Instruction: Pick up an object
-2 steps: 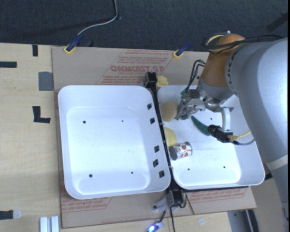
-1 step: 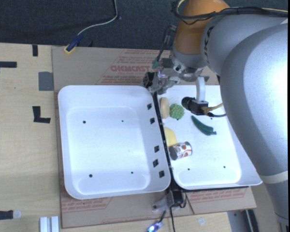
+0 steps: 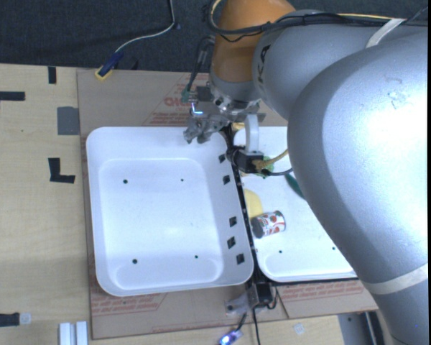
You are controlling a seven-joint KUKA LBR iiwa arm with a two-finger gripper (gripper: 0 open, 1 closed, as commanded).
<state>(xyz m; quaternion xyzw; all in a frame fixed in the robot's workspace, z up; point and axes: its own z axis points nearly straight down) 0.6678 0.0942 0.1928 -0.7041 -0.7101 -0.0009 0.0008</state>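
A: Where's the gripper (image 3: 201, 129)?

B: At about twelve o'clock in the view, over the far rim of the left bin (image 3: 108, 192), close to the divider between the two bins. The orange band (image 3: 244, 31) sits directly above it, and the grey arm (image 3: 359, 135) covers most of the right side.

A: How far apart are its jaws, and is anything in them?

B: I cannot tell. The tip is a small dark and metallic tangle against the white rim, and no object can be made out there.

A: And the things to pick?

B: In the right bin (image 3: 302, 264), at roughly four o'clock from the centre: a small can (image 3: 269, 224) with a red and white label lying on its side, and a yellow object (image 3: 253, 203) just beside it at the can's eleven o'clock, against the bin's left wall. A green item (image 3: 294, 185) peeks out at the arm's edge.
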